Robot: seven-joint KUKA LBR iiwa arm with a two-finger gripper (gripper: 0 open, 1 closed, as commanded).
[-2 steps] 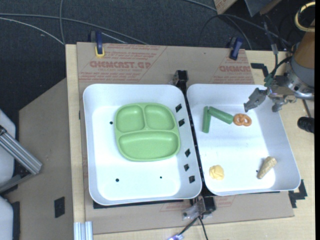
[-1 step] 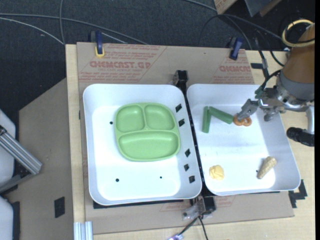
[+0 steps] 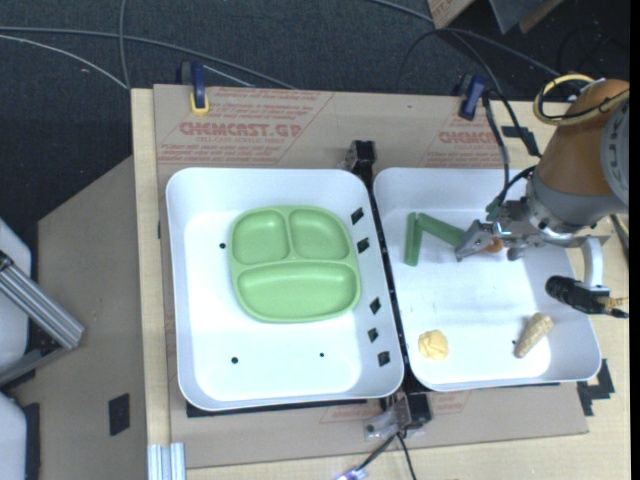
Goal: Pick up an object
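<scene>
Yellow and lumpy, a small food piece (image 3: pixel 433 344) is lying near the front wall of the right bin (image 3: pixel 570 368), with a pale corn-like piece (image 3: pixel 533 334) sitting to its right. Farther back, the end effector (image 3: pixel 470 242) is reaching in from the right, touching a green L-shaped object (image 3: pixel 428 235); whether it is clamping it, I cannot tell. A green divided plate (image 3: pixel 294 264) is resting in the left bin (image 3: pixel 200 368).
</scene>
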